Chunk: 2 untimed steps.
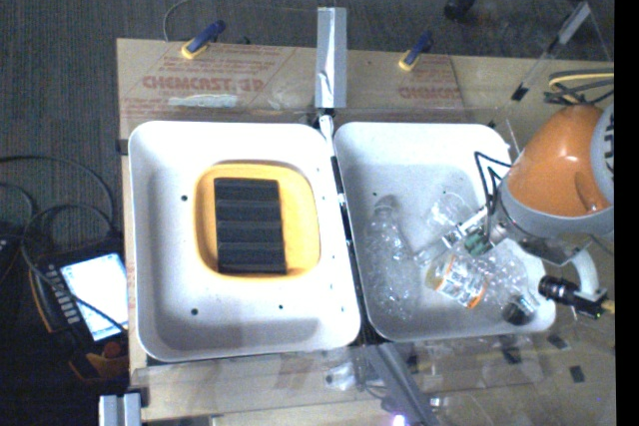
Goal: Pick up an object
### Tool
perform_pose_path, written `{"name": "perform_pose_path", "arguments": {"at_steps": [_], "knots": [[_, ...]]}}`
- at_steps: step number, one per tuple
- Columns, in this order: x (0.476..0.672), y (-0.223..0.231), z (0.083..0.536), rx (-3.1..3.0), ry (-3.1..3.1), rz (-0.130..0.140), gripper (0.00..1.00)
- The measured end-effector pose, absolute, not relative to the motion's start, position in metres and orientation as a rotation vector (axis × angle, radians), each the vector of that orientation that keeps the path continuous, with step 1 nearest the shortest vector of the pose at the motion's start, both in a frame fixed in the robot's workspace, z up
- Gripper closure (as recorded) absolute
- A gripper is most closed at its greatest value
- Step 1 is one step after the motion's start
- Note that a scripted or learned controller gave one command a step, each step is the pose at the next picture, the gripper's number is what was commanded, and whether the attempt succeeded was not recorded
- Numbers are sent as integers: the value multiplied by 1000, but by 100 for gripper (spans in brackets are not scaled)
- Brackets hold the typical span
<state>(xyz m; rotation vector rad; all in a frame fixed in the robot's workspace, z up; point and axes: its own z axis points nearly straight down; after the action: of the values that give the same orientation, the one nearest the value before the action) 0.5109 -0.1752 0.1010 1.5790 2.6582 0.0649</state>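
Crowding the right bin (399, 150), clear plastic bottles (469, 274), outlines indistinct.

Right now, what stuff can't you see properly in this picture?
1. The gripper: camera view, the orange band and wrist cover it from above, so open or shut cannot be told.
2. The clear plastic bottles in the right bin: see-through against white, so how many is unclear.
3. The bottle with the orange label: too small to read.
4. The right bin's far-right side: hidden under the arm.
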Motion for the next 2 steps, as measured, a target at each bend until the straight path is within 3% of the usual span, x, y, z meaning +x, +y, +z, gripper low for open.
{"name": "perform_pose_path", "arguments": {"at_steps": [1, 2], "knots": [[505, -168, 101, 1736, 2562, 49, 0], [507, -165, 110, 1733, 2563, 56, 100]]}}
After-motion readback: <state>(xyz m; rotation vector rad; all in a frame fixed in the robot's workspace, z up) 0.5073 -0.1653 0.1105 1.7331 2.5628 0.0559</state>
